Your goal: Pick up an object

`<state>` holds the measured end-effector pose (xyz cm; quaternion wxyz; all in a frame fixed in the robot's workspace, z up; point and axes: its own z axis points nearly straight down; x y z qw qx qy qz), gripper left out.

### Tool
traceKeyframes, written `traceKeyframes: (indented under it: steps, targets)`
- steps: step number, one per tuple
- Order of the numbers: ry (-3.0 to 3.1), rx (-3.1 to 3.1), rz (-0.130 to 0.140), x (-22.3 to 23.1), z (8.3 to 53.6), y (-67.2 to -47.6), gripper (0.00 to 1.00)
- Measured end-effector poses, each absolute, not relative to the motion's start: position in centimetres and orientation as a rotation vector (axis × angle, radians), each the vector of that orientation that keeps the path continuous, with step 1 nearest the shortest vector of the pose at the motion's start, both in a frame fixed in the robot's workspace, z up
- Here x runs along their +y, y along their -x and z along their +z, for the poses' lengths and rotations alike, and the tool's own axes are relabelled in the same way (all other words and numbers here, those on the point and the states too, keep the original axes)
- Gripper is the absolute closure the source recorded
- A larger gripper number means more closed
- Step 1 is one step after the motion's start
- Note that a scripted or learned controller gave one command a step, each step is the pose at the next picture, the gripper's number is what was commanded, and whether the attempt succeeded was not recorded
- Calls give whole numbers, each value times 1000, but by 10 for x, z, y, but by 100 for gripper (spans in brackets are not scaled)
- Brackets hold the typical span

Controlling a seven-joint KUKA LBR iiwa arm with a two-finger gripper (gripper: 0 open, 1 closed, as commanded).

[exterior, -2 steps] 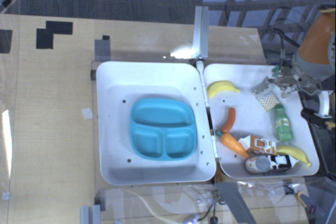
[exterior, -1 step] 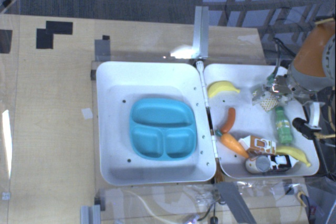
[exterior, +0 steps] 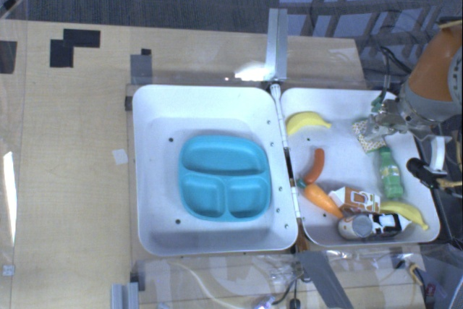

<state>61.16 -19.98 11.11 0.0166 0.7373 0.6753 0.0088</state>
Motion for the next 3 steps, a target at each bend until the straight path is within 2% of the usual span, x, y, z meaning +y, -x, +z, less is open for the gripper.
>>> traceKeyframes:
  steps: [1,2,3]
  targets:
    - [-2367,2028,24,-197,102,-645,100]
    - [-2620,1722,8,-176,229,-671,100]
    - [-2620,1723,7,-176,229,-670,0]
